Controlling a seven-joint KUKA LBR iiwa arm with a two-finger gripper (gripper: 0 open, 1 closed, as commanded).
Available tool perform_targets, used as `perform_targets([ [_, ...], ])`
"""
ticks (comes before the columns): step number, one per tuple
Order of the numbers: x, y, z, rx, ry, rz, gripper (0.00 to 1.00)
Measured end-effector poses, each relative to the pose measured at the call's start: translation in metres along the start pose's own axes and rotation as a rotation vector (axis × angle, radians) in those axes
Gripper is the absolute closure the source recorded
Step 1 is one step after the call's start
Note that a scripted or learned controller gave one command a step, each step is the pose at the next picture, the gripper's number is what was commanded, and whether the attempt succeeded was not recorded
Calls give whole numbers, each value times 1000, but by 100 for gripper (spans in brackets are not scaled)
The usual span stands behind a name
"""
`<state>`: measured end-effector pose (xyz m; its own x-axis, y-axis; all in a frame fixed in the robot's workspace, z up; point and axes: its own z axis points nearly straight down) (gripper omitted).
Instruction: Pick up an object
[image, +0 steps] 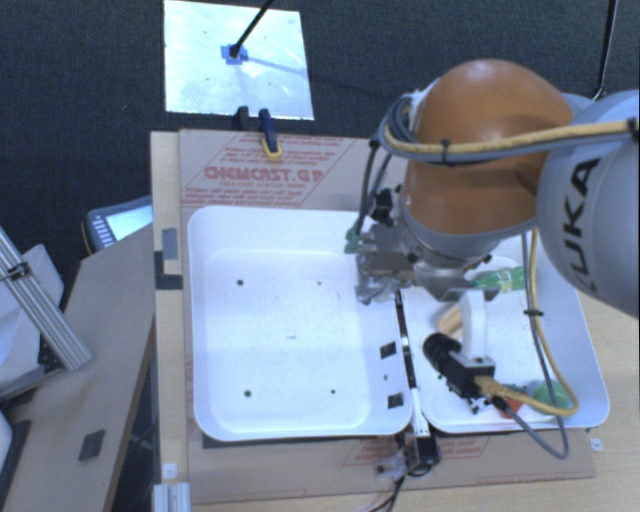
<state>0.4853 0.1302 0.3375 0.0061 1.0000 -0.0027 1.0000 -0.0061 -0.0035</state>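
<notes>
Camera view, above the bench: the grey arm (590, 200), its orange band (480, 140) looming large, reaches in from the right and hangs its gripper (376, 284) low over the seam (405, 350) where two white bins meet. We cannot tell whether the gripper is open or closed, because the wrist hides its tip from us.

Directly left of the gripper lies the left bin (280, 330), its white floor marked by a few dark specks. To the gripper's right, in the right bin (580, 345), we make out the objects for picking. A green piece (503, 279) lies near the gripper, partly under the wrist. A tan piece (450, 318) sits a little nearer the camera, also close to the gripper. Green and orange pieces (530, 400) lie together well apart from the gripper, toward that bin's near corner, and are too small for us to name.

Beyond the gripper and to its left, cardboard (265, 172) with red lettering juts out from under the bins. Two clamps (266, 135), one black and one yellow, sit at its far edge. Farther off, a shiny metal plate (235, 60) lies on the dark floor.
</notes>
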Motion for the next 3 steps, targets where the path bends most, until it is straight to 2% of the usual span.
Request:
perform_targets([
  [1, 15, 2, -118, -18, 8, -11, 100],
  [2, 48, 0, -203, -15, 8, -13, 100],
  [3, 85, 36, -197, -6, 4, -12, 100],
])
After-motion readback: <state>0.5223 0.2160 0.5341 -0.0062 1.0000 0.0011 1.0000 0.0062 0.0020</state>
